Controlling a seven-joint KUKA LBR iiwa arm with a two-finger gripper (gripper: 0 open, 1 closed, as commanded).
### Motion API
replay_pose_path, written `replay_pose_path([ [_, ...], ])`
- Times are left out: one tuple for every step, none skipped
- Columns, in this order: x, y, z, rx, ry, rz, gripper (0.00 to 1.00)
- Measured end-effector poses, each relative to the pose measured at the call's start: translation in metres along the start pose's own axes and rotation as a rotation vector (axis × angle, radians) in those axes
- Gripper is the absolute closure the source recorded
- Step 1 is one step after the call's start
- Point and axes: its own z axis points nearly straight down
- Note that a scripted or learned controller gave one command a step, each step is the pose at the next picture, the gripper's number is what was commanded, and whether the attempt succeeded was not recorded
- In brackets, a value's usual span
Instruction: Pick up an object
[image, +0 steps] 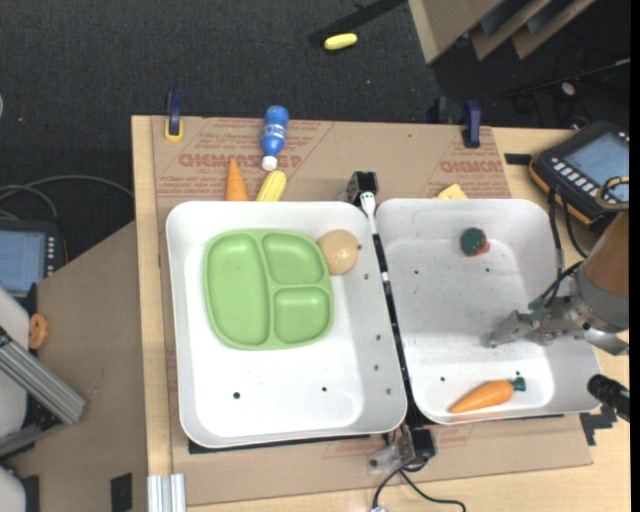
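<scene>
The right bin (440, 300) holds a small red and green fruit (473, 240) near its back wall and an orange carrot (485, 395) near its front wall. My gripper (512, 331) reaches in from the right and hovers low over the bin floor, above the carrot and well in front of the fruit. It touches neither, and nothing shows in its grasp. In the left bin (200, 390) lies a green divided plate (268, 288), with a tan round object (339, 251) at its right rear corner.
Behind the left bin, on the bench, lie a blue and white bottle (273, 135), a small orange carrot (235, 182) and a yellow corn cob (271, 186). A yellow piece (452, 192) sits behind the right bin. A control pendant (592, 170) rests at the far right.
</scene>
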Motion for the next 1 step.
replay_pose_path([
  [0.0,0.0,0.0,0.0,0.0,0.0,0.0],
])
